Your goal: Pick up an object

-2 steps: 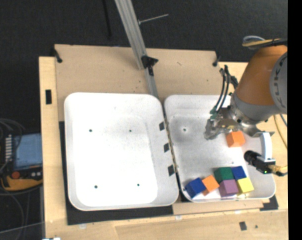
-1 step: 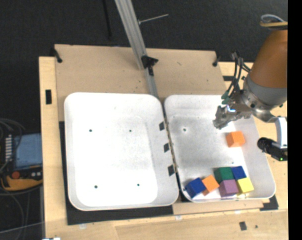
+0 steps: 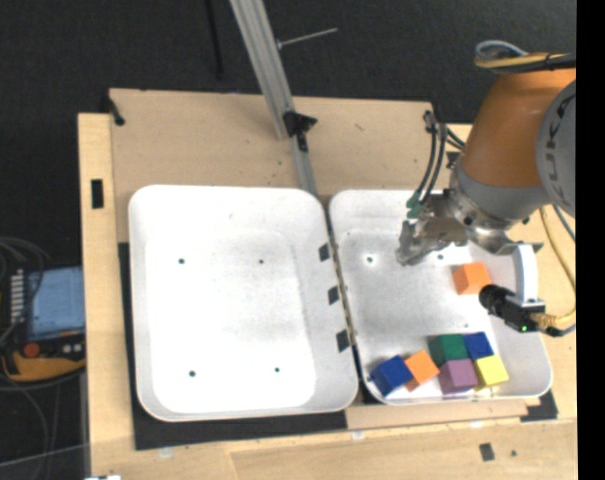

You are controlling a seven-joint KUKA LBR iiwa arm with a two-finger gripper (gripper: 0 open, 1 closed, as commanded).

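**Arm poised over the right bin, blocks clustered at its near edge**

Left to right: the left bin, a shallow white tray, sits on the bench with its right rim touching the right bin. In the right bin's near corner lies a group of small blocks: a blue block furthest left, an orange block just beside it, then a green block, a purple block, a second blue block and a yellow block, all packed close together. A separate orange block rests further back, well apart from the cluster. The gripper hangs over the far half of the right bin, left of that lone orange block; nothing appears to be between its fingers, and whether the jaws are wide or narrow cannot be told from this angle
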